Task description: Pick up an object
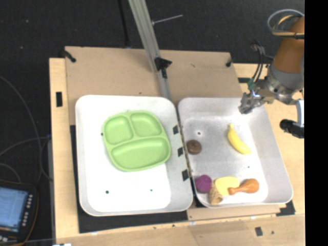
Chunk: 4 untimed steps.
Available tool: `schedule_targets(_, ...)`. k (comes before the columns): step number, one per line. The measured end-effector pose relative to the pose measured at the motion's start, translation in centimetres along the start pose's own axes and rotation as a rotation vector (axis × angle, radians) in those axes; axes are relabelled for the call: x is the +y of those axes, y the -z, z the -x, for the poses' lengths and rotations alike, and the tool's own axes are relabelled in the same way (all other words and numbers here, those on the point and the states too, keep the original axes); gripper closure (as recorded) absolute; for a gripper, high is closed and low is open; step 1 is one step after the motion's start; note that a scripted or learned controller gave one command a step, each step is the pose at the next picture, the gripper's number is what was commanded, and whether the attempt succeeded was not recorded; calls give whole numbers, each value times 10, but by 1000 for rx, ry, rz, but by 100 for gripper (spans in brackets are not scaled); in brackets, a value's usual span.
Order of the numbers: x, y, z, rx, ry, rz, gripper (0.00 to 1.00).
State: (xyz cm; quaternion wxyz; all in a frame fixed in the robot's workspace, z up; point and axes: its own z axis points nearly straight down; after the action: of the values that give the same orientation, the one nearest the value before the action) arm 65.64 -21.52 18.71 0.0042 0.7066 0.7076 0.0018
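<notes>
No legible text or labels, seemingly, anywhere.

Lime-green divided plate (136, 141) in the white left bin (92, 188); right bin (215, 114) holds a yellow banana (238, 140), a purple ball (203, 183) and a brown donut (193, 146).

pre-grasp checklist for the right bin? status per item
1. Gripper over right bin, at its far edge: ok.
2. Finger state: cannot tell.
3. Nothing seen between the fingers: ok.
4. Banana lies alone, apart from the rest: ok.
5. Brown round piece sits close to the bin's left wall: not ok for an easy grasp.
6. Purple piece, yellow piece and drumstick clustered, touching: not ok.
</notes>
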Motion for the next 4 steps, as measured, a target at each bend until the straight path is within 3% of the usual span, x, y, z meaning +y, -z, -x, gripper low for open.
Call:
schedule_targets(1,2,56,2,0,4,0,100)
schedule_targets(2,1,19,3,1,2,-10,100)
schedule_targets(4,-49,33,-86,4,3,-9,100)
